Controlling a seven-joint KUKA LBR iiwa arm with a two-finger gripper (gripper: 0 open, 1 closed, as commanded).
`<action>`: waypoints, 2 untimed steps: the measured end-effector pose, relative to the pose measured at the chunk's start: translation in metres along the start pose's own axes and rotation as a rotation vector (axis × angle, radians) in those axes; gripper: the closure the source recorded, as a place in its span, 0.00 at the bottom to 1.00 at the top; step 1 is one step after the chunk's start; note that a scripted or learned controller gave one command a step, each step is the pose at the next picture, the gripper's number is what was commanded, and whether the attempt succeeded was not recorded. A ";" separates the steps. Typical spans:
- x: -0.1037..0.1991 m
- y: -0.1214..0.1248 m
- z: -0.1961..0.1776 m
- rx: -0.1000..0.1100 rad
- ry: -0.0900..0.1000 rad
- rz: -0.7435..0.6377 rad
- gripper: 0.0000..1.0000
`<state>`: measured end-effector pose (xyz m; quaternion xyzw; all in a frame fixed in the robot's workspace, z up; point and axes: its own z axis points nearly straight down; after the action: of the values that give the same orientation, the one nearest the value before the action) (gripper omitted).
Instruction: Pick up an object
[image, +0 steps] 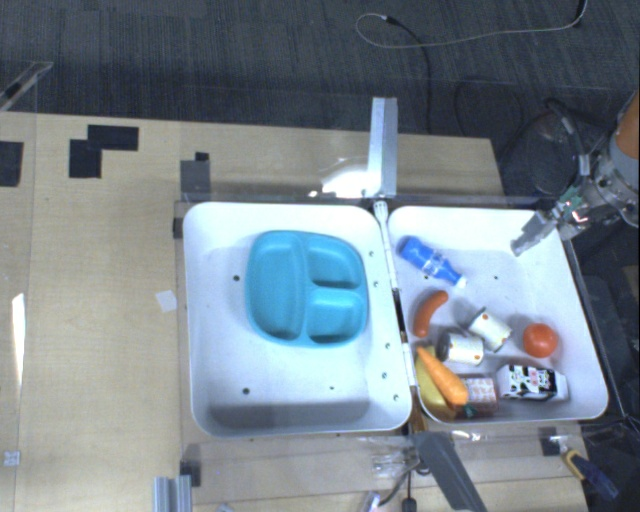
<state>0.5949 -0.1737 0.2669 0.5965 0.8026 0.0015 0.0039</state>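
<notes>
Seen from above, the worktop (90, 330) carries two shallow white bins side by side. The left bin (215, 400) holds a blue divided plate (305, 287), lying flat a little above the bin's middle.

The right bin (560, 320) holds all the small things. A blue bottle (429, 260) lies tilted near the upper left, apart from the rest. Below it a red sausage (430, 312) lies slanted. To the lower right of the sausage sit two small white cups on their sides, one (489, 327) near the middle, the other (464, 348) just beside it. A red tomato (540, 339) sits to the right of the cups. Along the lower left a yellow banana (430, 385) and an orange carrot (444, 378) lie touching, the carrot across the banana. A black and white carton (532, 382) lies near the lower right corner.

The gripper (530, 236) hangs at the upper right corner of the right bin, well apart from every object; nothing sits between its fingers, though whether they are spread or closed I cannot tell
</notes>
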 end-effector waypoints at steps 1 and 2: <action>0.051 0.046 0.109 0.003 0.003 -0.040 0.00; 0.047 0.067 0.178 -0.004 -0.001 -0.151 0.00</action>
<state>0.6472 -0.1096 0.0890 0.5342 0.8453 0.0027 0.0054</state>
